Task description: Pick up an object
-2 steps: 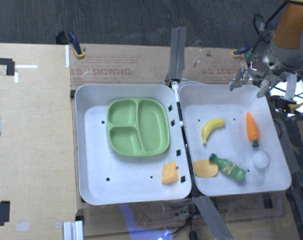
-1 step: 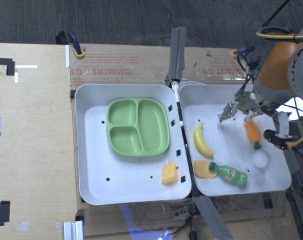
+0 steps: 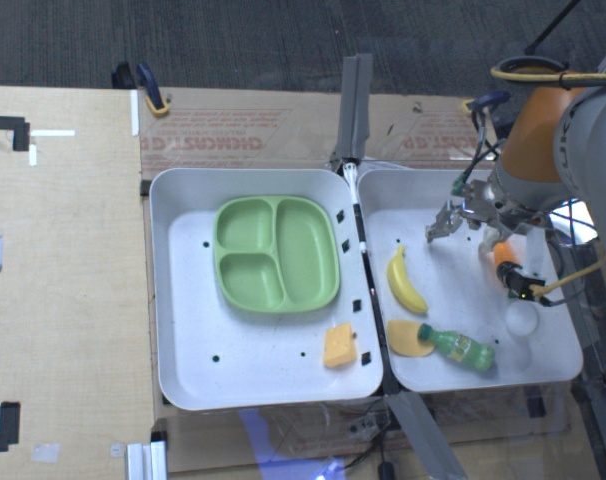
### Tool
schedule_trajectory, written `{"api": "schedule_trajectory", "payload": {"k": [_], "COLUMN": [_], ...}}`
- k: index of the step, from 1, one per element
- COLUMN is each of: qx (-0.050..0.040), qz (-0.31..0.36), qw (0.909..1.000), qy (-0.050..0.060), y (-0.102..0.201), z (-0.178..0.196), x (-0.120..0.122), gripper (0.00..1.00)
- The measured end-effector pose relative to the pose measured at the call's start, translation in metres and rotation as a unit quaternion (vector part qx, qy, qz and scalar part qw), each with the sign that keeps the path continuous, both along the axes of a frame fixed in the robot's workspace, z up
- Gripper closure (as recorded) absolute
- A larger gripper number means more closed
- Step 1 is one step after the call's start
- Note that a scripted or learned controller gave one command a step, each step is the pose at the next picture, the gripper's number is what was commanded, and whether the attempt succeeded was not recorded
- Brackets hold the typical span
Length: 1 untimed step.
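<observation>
- The two-finger metal jaws hung spread open and empty over the right white bin's far edge.
- A yellow banana lay nearby, apart.

Red printed lettering runs along the cardboard sheet at the far edge of the bench, upside down from here; it seems to read "CHEMCAST GP", twice.
</observation>
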<state>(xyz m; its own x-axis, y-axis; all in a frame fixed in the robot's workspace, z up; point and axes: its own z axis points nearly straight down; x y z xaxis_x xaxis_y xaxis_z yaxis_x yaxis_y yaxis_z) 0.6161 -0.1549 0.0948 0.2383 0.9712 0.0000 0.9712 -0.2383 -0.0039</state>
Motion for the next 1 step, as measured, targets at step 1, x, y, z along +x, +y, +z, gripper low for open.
{"api": "schedule_trajectory", "payload": {"k": [1], "qx": [-0.0004], "qz": [-0.006], "qw": [1.0], "qy": [0.0], "y": [0.0093], "z": [-0.0049], "x": [-0.0194], "gripper": [0.0]}}
